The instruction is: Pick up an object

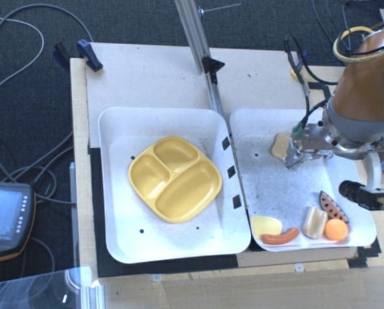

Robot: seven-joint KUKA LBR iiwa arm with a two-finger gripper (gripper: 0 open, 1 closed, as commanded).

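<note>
text check | I can read no words, numbers or brand marks anywhere | screen of the handheld pendant (5, 219) at the left edge is lit but too small for me to read

1. White: both bins, left bin (114, 147) and right bin (262, 192), faintly speckled.
2. Mustard yellow: divided plate (174, 179).
3. Pale yellow: flat piece (266, 224).
4. Red-orange: sausage (280, 238).
5. Orange: ball (336, 230).
6. Cream: bun (314, 222).
7. Tan: block (280, 147).
8. Dark with reddish spots: slice (333, 206).
</note>
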